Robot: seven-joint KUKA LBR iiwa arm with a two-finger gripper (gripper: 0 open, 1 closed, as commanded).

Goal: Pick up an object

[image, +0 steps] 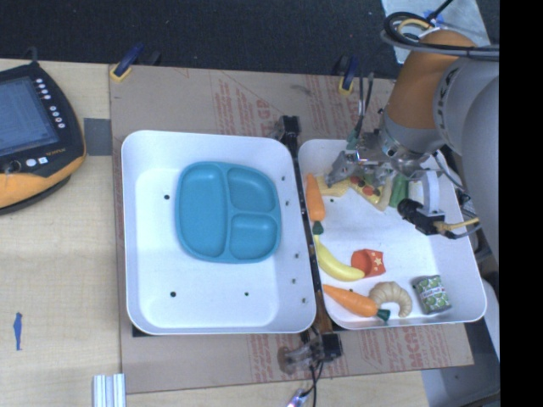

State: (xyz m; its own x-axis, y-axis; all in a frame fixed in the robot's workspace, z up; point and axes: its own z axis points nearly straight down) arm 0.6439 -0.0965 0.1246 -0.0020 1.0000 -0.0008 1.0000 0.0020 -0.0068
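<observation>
White right bin [462,265] holds two carrots, a banana [336,264], a croissant [390,295]; the tool [361,170] sits low at its far end among small items, grip state unclear.

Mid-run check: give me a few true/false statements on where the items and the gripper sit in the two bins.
1. The blue plate lies in the left bin. True.
2. The banana lies in the left bin. False: it is in the right bin.
3. The gripper is over the right bin's far end. True.
4. Two carrots lie in the right bin. True.
5. The croissant sits on the plate. False: it is in the right bin, beside a carrot.
</observation>
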